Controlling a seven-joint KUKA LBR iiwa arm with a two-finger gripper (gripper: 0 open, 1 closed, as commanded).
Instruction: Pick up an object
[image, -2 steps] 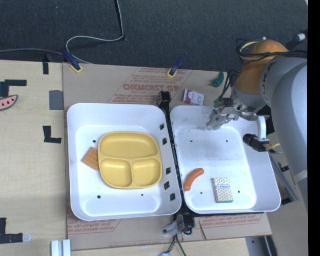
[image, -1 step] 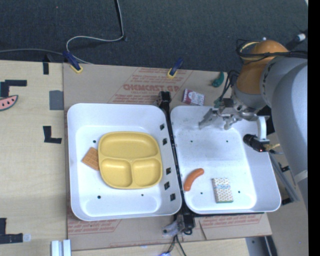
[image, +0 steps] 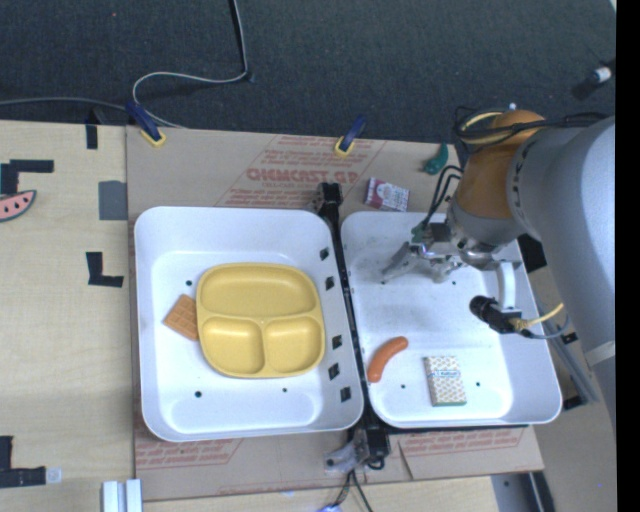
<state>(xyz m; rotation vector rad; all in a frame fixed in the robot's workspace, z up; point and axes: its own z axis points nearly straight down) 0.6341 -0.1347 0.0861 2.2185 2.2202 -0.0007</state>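
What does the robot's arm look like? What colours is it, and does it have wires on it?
The arm is fat, round and smooth grey, with an orange band just above its wrist. At its tip sits a small metal gripper with two thin fingers. Yes, it has wires: thin yellow and black cables loop along its side.

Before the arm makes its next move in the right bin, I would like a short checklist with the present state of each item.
1. Targets present in right bin: orange sausage and small box, ok.
2. The two lie apart: ok.
3. Gripper above a target: not ok, it is over bare floor farther back.
4. Something held: not ok.
5. Yellow plate sits in left bin, out of the way: ok.
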